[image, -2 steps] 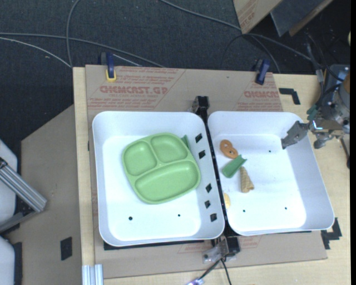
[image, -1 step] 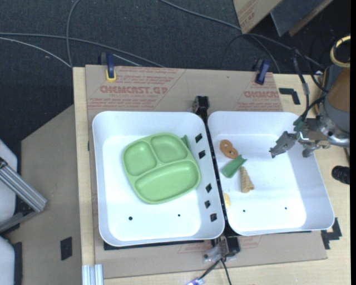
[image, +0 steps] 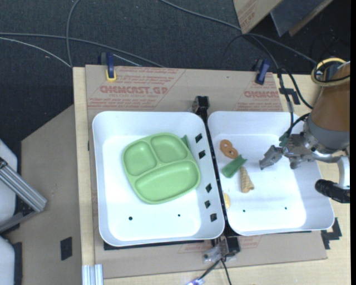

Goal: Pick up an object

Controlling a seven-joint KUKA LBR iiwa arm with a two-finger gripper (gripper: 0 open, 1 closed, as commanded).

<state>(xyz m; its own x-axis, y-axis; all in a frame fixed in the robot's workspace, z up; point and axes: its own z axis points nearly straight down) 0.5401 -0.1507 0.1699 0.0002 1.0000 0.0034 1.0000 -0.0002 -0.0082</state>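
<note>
pale bench board [image: 167, 83], printed with red lettering along its far edge. two shallow white bins side by side on it: left bin [image: 103, 167] and right bin [image: 311, 220], inner walls touching along the middle of the board. small black markers [image: 199, 139] in a row down the left bin's right wall. black clip [image: 201, 104] at the far end of the seam between the bins, another clip [image: 225, 245] at its near end. blue clamp [image: 110, 65] near the board's far left corner, second blue clamp [image: 261, 70] on the far edge toward the right. cables [image: 72, 33] on the dark floor beyond the far edge. cardboard box [image: 253, 11] past the far right corner. aluminium rail [image: 19, 183] off the left edge.
</note>
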